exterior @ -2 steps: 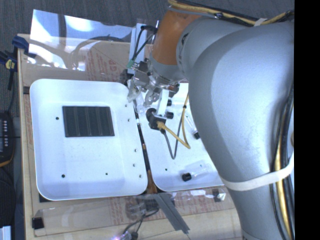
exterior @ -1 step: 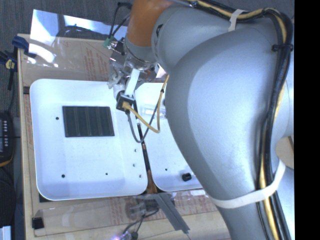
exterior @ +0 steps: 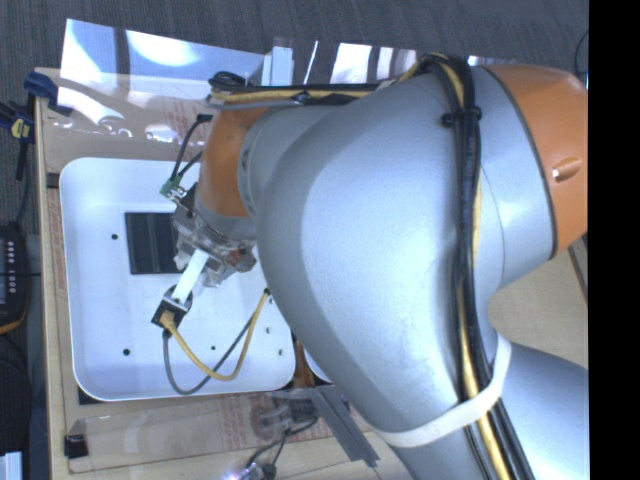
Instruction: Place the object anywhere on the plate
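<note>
The arm (exterior: 400, 248) bulks across the middle and right of the view, hiding most of the worktop (exterior: 150, 433) on that side. Its wrist reaches over the left bin (exterior: 90, 353), and the pincer (exterior: 205, 243) sits low above the bin's floor, near the middle. The wrist blocks the view of it, so I cannot tell whether it is open or closed, or whether it grips anything. A black rectangle (exterior: 148, 243) lies flat on the bin floor just left of the pincer, close to it; whether they touch is unclear. Outside the bin, a blue clamp (exterior: 40, 86) sits at the worktop's far left corner, and a black device (exterior: 10, 268) lies at the view's left edge.
</note>
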Robot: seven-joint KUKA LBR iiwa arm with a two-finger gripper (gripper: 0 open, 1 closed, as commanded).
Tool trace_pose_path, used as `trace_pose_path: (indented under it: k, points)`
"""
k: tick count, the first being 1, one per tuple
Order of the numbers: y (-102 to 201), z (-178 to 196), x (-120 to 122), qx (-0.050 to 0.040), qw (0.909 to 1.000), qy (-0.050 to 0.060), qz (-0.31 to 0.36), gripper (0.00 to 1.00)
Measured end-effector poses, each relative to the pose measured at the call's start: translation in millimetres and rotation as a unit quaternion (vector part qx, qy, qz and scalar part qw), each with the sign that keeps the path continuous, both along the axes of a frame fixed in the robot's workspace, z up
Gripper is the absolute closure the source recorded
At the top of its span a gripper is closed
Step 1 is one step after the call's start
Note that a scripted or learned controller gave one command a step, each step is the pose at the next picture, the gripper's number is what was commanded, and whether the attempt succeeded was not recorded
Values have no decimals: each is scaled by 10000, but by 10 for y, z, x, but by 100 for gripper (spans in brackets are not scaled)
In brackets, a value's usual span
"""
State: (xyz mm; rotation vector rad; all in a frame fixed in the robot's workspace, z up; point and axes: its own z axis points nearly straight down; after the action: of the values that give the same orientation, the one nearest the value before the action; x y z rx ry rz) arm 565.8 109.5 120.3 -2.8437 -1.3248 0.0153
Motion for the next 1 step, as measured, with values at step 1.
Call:
trace_pose_path:
  k: [1]
  points:
    - [-23, -201, 418, -2, 9898, -26, -1427, 100]
